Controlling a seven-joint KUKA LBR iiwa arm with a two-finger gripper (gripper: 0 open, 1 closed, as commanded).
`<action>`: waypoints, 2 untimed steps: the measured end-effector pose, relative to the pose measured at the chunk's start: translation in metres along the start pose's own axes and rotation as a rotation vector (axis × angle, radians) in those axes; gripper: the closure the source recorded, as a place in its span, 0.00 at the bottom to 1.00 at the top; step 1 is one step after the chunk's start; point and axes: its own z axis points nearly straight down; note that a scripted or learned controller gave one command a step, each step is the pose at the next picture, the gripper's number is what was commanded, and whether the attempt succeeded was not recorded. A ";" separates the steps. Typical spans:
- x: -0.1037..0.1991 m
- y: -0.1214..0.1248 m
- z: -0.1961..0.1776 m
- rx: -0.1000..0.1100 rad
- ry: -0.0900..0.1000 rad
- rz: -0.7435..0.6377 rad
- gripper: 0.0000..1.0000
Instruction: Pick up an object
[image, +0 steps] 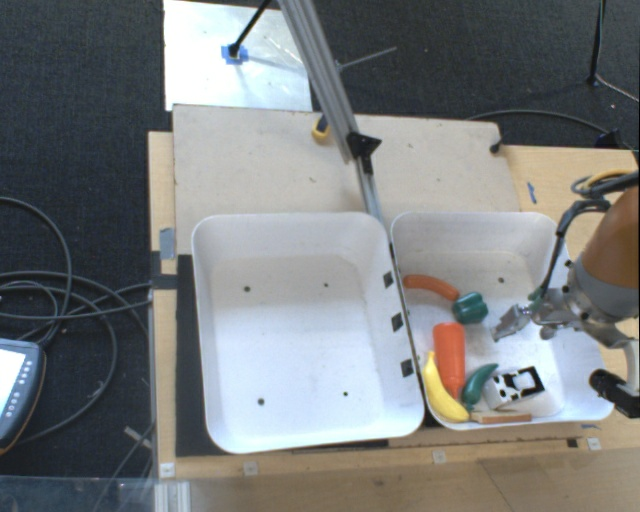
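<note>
My gripper (512, 322) hangs over the middle of the right bin (470, 235), reaching in from the right, just right of a dark green piece (470, 307). I see nothing held in it. Left of it lie a curved orange sausage-like piece (430, 286), an orange-red carrot (450, 358) and a yellow banana (440, 392). Near the bin's front sit a green curved piece (478, 381), a black-and-white object (518, 385) and a thin brown stick (500, 418).
The left bin (215, 300) stands side by side with the right one. A slanted grey pole (330, 80) crosses the bench from the top down to the wall between the bins. Cables and a pendant (15, 385) lie on the floor at left.
</note>
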 end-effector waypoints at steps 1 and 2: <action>-0.001 0.002 -0.014 -0.007 -0.002 -0.001 1.00; -0.006 0.000 -0.058 -0.009 -0.004 -0.002 1.00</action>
